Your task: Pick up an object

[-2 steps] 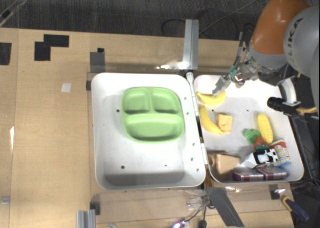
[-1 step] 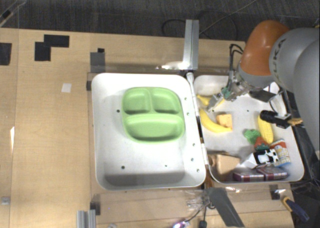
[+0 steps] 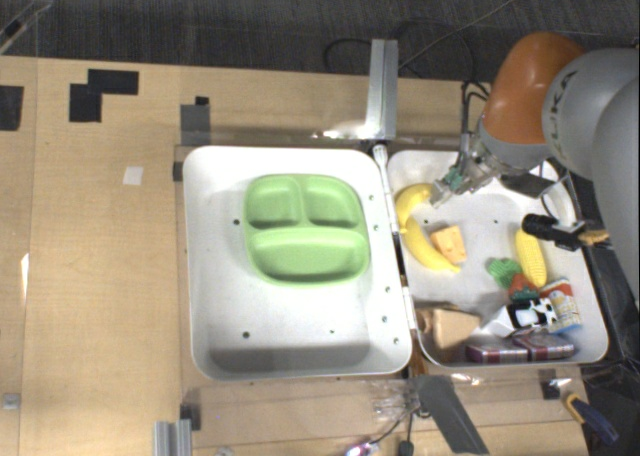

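My gripper (image 3: 449, 186) reaches down into the back of the right bin (image 3: 500, 206), just right of the upper end of a yellow banana (image 3: 416, 231). I see nothing held in it. An orange cheese wedge (image 3: 451, 242) lies against the banana's lower part. A corn cob (image 3: 531, 254) lies toward the right wall, with a small green piece (image 3: 504, 269) beside it. Nearer the front are a black-and-white carton (image 3: 541, 312), a brown box (image 3: 449, 325) and a dark flat packet (image 3: 520, 349).
The left bin (image 3: 215, 294) holds a green divided plate (image 3: 305, 227). A metal post (image 3: 383, 89) stands behind the wall between the bins. The grey arm with its orange band (image 3: 525, 94) fills the upper right.
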Motion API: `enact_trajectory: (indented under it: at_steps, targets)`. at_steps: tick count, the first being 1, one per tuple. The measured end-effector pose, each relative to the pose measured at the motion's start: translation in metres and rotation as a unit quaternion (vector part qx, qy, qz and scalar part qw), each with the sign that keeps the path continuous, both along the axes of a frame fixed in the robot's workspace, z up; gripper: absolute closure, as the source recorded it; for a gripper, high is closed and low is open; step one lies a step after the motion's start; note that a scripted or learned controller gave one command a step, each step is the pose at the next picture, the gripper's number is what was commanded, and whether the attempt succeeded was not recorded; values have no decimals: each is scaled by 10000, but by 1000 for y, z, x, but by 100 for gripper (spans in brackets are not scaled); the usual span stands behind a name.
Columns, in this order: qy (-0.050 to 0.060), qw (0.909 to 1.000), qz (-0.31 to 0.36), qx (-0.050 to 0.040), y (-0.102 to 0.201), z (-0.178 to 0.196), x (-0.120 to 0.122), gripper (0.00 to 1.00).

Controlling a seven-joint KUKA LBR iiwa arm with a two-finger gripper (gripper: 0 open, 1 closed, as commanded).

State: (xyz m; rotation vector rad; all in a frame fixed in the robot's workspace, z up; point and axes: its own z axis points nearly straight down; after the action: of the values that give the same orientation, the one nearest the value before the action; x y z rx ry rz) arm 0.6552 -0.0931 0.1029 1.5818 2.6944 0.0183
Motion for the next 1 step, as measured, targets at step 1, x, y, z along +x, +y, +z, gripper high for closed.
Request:
enact_trajectory:
  at_steps: [1]
  targets:
    - [55,9772,-2123,23,-10,-14,-20,100]
